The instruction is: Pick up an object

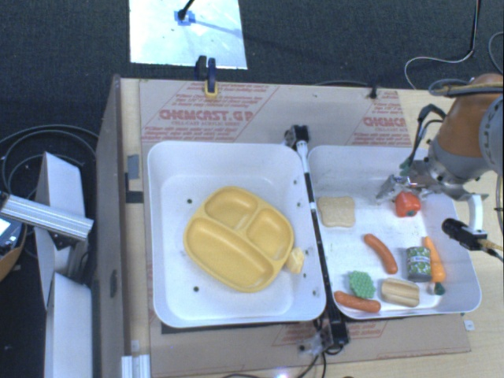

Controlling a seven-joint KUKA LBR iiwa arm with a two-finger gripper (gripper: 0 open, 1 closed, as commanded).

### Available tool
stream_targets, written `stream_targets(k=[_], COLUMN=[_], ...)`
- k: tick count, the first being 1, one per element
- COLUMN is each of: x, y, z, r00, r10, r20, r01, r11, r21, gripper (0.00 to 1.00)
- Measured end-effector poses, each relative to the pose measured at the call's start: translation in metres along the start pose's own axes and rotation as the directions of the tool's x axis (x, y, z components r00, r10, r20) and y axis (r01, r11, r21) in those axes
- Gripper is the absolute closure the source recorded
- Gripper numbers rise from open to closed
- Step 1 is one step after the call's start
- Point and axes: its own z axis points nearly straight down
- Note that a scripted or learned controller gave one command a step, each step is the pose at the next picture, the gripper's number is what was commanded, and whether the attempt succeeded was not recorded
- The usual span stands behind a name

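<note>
The right bin (354, 164) holds several toy foods. A red tomato-like piece (407, 205) lies near its far right, and my gripper (398, 187) hangs right over its upper left edge, reaching in from the right. A slice of toast (337, 211) lies at the bin's left. A sausage (380, 253) is in the middle. A green can (418, 263) and a carrot (434, 261) sit near the right wall. Along the front edge are a broccoli piece (361, 283), a second sausage (357, 302) and a bun (400, 292).
The left bin (173, 179) holds a yellow divided plate (239, 238) with a small yellow piece (295, 261) at its right rim. A black divider (313, 219) runs between the bins. Cables and a black part (463, 232) hang by the right bin's right wall.
</note>
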Motion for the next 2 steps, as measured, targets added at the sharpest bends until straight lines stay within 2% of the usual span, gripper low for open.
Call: stream_targets(k=[1, 2], x=[0.000, 0.087], y=[0.002, 0.031], z=[-0.012, -0.066], r00=[1.000, 1.000], r10=[-0.001, -0.005], r20=[0.001, -0.002], r01=[0.001, 0.005], r11=[1.000, 1.000], r21=[-0.005, -0.005], gripper=[1.00, 1.00])
